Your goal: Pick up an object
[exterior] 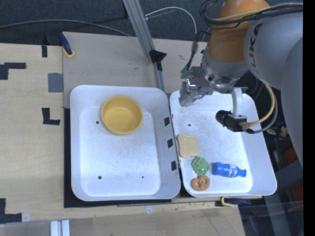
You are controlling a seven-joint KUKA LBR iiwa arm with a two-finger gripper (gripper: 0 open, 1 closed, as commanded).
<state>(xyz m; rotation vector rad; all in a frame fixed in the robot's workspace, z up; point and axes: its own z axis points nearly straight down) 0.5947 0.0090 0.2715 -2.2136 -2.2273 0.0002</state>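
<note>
Toast (pixel 188 145) well below pincer (pixel 188 96)

The grey arm (pixel 275 43) bears dark letters on its casing, cut off by its curve; "UK" is about all that reads. No other writing is legible.

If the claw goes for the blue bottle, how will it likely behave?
The bottle lies on its side, so a nudge would probably roll it. It looks like small plastic, likely light. Its rounded body may slip from a pinch.
</note>
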